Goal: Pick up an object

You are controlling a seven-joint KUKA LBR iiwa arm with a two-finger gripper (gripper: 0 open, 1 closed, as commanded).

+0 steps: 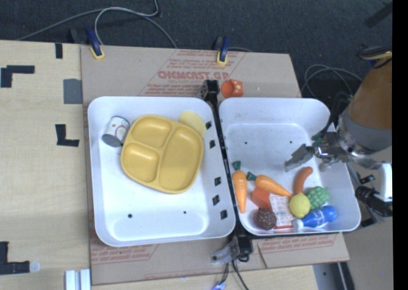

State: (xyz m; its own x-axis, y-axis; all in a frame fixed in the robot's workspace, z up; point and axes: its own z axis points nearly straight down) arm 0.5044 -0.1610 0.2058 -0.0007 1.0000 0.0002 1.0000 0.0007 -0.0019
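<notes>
Toy food fills the near end of your right-hand white plastic bin (274, 113), and that pile is where you pick from. Largest first, though: the brown cardboard sheet (185, 69) under both bins is clamped at its far edge by two yellow-tipped clamps (95, 48). On it sit the two shallow bins side by side; the left white bin (153, 225) carries a big yellow sectioned plastic plate (162, 153), tilted a little, with a small silver can (115, 130) lying at its left edge and a pale yellow round piece (193, 120) peeking out at its far right.

Your grey arm with the orange band (373, 101) comes in from the right, and the two-finger gripper (312, 153) hangs over the right bin's middle, fingers spread apart, pinching nothing. One grey finger (296, 158) points left toward bare bin floor, just beyond the pile.

Now the pile, near the bin's near wall: two orange plastic carrots, one (240, 191) lying along the left wall, the other (273, 185) slanting beside it; an orange-brown sausage (303, 179) just below the gripper; a green bumpy vegetable (317, 194); a yellow lemon (299, 205); a blue bottle (319, 217); a dark brown round piece (266, 218). They lie touching, crowded together.

Beyond the bins sits a small red-orange toy (232, 88).
</notes>
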